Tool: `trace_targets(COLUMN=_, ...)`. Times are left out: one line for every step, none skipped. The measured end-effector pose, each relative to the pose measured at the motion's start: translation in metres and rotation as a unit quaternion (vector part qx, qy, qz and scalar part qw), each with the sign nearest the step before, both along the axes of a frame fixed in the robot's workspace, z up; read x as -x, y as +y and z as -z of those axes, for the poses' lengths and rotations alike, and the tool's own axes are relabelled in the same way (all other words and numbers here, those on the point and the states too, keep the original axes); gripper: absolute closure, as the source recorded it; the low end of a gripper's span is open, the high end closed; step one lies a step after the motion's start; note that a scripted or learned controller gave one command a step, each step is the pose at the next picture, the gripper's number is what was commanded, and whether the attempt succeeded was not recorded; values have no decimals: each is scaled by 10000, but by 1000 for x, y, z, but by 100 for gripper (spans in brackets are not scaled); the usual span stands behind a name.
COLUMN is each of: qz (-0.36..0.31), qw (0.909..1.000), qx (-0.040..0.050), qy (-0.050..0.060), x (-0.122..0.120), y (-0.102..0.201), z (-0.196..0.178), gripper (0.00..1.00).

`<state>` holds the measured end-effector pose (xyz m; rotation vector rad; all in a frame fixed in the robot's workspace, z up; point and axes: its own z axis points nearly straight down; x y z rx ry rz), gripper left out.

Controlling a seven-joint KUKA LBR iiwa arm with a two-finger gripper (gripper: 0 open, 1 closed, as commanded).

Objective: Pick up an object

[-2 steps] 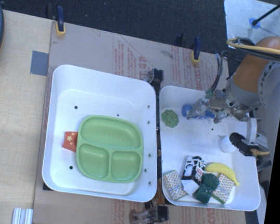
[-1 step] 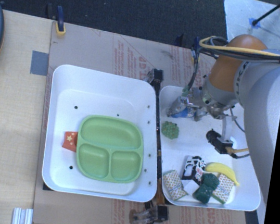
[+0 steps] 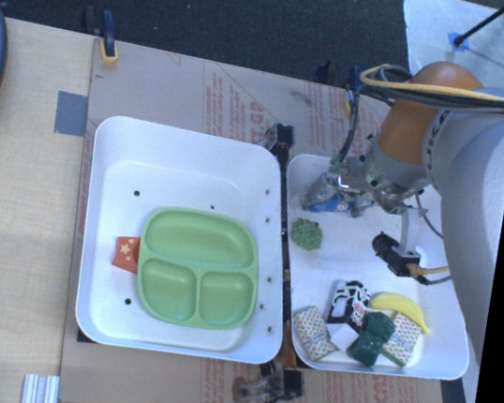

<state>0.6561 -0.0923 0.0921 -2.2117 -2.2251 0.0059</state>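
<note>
Objects for picking lie in the right bin (image 3: 454, 365): a small green lump (image 3: 307, 234) near its left wall, a black-and-white piece (image 3: 347, 301), a yellow banana (image 3: 403, 310), a dark green block (image 3: 371, 338) and a patterned pouch (image 3: 314, 333) clustered toward the near edge. The gripper (image 3: 343, 193) is low at the far left corner of this bin, under the arm's orange band (image 3: 415, 127); whether it is apart or together cannot be told. The green lump sits just in front of the gripper, apart from it, while the banana and the cluster are well apart from it, nearer the camera. The left bin (image 3: 97, 219) holds a green divided tray (image 3: 197, 266) with a small red card (image 3: 126, 253) touching its left side.
</note>
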Motion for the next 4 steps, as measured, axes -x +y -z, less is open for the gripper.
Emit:
trace_targets(qz=-14, qw=10000, qx=-2, qy=52, x=2, y=0, z=-9, gripper=100)
trace_targets(qz=-15, qw=10000, qx=-7, qy=-37, x=21, y=77, z=-105, gripper=100)
trace_targets(qz=42, qw=10000, qx=10, qy=3, x=57, y=18, z=-105, gripper=100)
trace_targets(qz=14, qw=10000, qx=5, qy=-9, x=55, y=21, z=-105, gripper=0)
